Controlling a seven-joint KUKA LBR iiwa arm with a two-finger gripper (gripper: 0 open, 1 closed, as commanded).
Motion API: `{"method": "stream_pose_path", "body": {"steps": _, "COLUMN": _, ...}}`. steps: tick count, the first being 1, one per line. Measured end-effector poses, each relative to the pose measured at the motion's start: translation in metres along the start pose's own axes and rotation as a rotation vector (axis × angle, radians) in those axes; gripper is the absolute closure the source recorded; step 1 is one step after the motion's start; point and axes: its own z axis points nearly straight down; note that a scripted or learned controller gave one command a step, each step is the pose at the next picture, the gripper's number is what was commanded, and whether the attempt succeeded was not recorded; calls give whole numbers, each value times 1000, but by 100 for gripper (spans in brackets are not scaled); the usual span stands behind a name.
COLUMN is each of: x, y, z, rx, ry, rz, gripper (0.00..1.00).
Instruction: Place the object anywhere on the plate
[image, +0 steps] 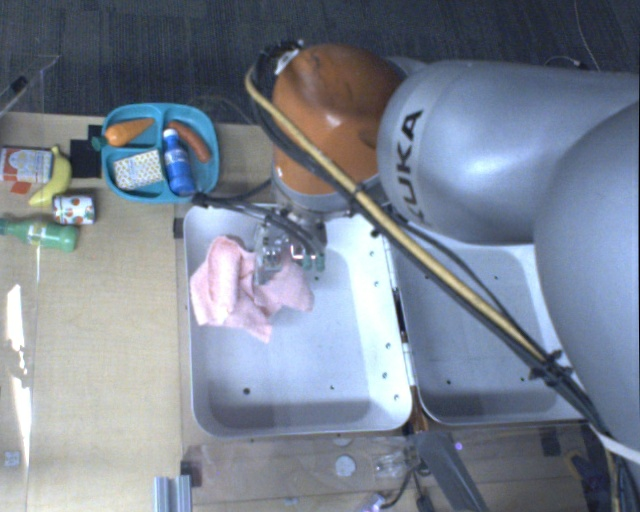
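Cloth, pink and crumpled, lies in the left bin, spread just beneath and to the near-left of the gripper, whose tips come down onto its right-hand folds. Whether the hand is wide, narrow or closed on fabric cannot be told from this angle, as the wrist and the orange band hide most of it. The plate, a blue one with compartments already carrying small food items and a bottle, sits on the bench well off beyond the bin's far-left corner from the hand. To do the step well, I judge the grasp should take a thick bunch of folds, not a single thin edge, since limp fabric slips and trails. The lift should then be high enough for the hanging cloth to pass over the bin wall before travelling to the plate. The right bin lies under the arm.
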Motion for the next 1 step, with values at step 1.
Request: {"method": "stream_pose_path", "body": {"steps": 1, "x": 0, "y": 0, "z": 0, "rx": 0, "ry": -1, "rz": 0, "gripper": 0}}
